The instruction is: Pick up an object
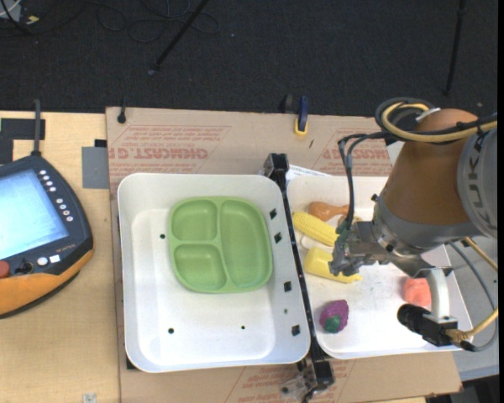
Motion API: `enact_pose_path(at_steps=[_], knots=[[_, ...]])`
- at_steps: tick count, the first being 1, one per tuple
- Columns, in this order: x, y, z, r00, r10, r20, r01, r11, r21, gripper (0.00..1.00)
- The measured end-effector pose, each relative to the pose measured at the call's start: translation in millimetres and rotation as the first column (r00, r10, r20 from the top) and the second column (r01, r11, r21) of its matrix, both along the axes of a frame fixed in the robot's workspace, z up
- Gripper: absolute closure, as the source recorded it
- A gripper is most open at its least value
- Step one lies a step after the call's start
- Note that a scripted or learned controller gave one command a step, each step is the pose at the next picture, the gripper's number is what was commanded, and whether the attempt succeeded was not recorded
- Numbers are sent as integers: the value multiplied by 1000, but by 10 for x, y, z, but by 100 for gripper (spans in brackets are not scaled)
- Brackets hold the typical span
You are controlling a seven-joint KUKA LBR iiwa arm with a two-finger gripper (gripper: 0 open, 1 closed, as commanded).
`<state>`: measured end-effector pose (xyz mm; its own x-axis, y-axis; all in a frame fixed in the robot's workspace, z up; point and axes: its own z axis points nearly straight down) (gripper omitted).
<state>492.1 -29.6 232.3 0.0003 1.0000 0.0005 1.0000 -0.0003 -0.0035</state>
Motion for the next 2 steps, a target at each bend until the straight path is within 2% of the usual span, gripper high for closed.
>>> enact_pose_path(at_steps=[2], knots=[[-140,69,-22,1000,-1,-2,1,1000,0,100]])
